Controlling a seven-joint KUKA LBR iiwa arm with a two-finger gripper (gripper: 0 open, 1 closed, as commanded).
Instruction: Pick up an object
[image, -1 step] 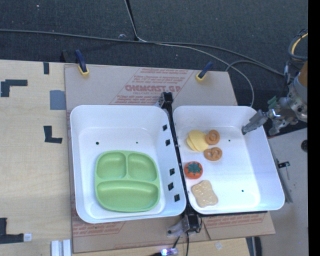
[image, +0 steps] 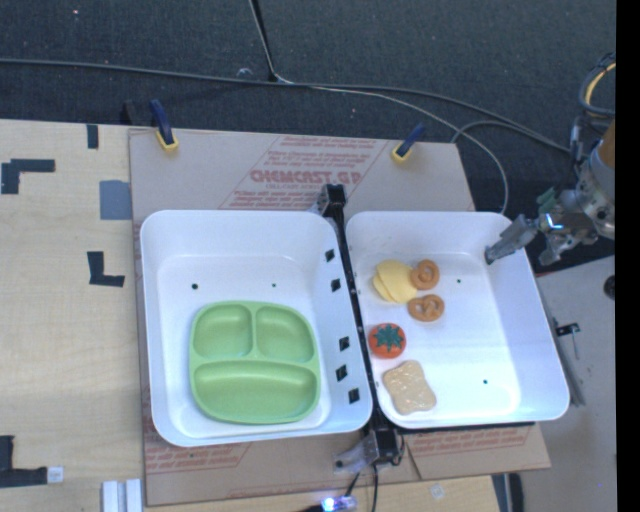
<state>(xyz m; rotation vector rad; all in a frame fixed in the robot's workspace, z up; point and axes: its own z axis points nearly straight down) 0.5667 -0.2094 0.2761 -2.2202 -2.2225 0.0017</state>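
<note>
Pincer (image: 503, 247) hangs over the far right rim, and I cannot tell its state. To its left lie two pretzels (image: 425, 290); reach there, go straight down.

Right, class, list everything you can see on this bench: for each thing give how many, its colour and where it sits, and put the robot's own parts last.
Bins: 2, white, side by side on the cardboard sheet.
Divided plate: 1, green, in the left-hand bin.
Toy pretzels: 2, brown, in the right-hand bin near its left side, one behind the other.
Yellow toy food: 1, yellow, just left of the pretzels.
Toy tomato: 1, red with a green top, in front of the yellow piece.
Toy bread slice: 1, tan, nearest the front wall.
Clamps: 2, blue and yellow, on the cardboard's far edge.
Cables: several, black, on the dark surface behind.
Gripper: 1, grey, over the right-hand bin's far right corner.
</note>
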